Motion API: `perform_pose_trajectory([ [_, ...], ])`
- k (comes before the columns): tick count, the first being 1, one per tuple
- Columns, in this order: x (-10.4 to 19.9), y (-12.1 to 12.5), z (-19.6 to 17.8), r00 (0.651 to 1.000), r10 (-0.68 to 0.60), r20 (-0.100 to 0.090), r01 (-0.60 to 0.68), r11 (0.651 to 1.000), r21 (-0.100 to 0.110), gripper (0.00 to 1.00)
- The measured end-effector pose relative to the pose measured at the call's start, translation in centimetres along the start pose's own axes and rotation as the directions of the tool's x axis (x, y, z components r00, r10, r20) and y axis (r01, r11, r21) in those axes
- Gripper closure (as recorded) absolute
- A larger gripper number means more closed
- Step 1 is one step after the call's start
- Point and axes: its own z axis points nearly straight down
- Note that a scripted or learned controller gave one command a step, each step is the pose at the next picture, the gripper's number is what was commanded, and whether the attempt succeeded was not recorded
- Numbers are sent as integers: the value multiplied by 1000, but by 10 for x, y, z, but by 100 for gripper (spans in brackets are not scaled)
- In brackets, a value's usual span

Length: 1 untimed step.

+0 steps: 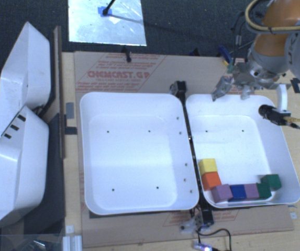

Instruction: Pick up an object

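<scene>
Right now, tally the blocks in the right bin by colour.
Yellow block: 1
Orange block: 1
Purple blocks: 2
Blue block: 1
Green blocks: 2
Total: 7

Dark carpet floor [13, 4] around bench; shiny metal sheet [107, 14] beyond cardboard mat [123, 72]; white tubs [19, 135] left of mat.

Shiny metal sheet [107, 15] beyond bench
</scene>
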Motion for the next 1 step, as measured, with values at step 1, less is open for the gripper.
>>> perform_pose_trajectory([
  [1,-11,0,56,1000,1,0,-1,1000,5,0],
])
